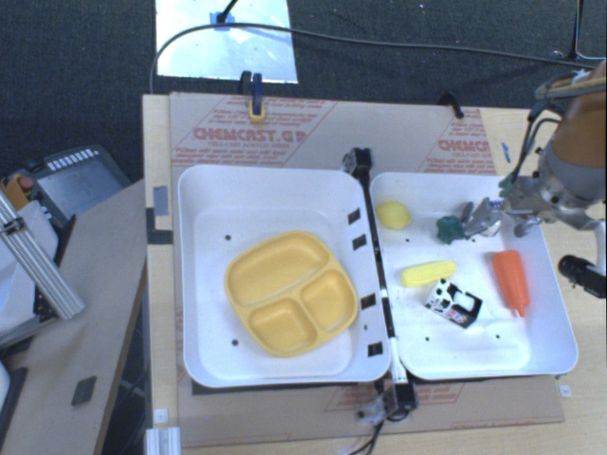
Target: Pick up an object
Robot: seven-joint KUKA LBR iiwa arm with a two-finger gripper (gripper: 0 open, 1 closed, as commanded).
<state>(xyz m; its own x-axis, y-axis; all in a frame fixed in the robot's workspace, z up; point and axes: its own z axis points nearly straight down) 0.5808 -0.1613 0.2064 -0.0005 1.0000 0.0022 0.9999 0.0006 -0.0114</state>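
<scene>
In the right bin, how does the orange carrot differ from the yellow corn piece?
The carrot is orange and tapered; the corn piece is pale yellow and blunt-ended. The carrot looks longer. It lies roughly along the bin's depth, the corn across it. Both lie flat on the bin floor, apart from each other.
</scene>
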